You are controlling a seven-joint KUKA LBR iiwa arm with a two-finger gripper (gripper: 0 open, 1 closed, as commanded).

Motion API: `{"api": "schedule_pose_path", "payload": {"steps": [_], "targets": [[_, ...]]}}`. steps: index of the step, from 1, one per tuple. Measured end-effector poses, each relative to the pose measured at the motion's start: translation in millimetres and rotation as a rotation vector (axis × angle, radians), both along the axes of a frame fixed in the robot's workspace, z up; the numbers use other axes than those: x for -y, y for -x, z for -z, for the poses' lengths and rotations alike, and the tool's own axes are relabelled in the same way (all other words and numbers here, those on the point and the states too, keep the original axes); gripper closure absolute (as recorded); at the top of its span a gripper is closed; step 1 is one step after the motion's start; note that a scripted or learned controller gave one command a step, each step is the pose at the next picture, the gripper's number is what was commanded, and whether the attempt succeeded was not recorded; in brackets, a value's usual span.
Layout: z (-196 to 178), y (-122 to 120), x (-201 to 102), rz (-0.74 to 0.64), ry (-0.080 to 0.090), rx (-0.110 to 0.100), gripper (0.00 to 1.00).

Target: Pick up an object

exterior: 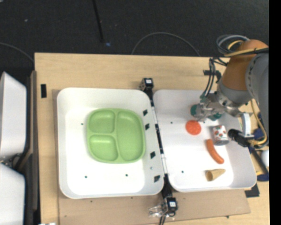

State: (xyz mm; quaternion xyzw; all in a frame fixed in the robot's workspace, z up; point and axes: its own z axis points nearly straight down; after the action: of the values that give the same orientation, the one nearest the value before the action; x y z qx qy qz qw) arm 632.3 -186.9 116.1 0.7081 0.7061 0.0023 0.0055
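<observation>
Over the right bin (178,172), the gripper (207,110) hangs just above the red ball (193,127); sausage (214,152), dice (219,133) and cone (215,174) lie nearby. Risk: round ball rolling away on contact. Arm reaches down from the right, wrist vertical. Whether the pincer is wide or closed can't be told.

We see a bench (107,69) of pale matt wood. Both bins, left (70,172) and right (178,107), look like smooth, slightly glossy white plastic. The green divided plate (116,135) looks like matt plastic; the arm's orange band (236,74) looks smooth.
</observation>
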Motion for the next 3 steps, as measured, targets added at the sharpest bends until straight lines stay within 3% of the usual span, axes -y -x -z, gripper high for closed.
{"api": "schedule_pose_path", "payload": {"steps": [3], "targets": [[-170,10,17,-0.002,-0.002,-0.004,1.00]]}}
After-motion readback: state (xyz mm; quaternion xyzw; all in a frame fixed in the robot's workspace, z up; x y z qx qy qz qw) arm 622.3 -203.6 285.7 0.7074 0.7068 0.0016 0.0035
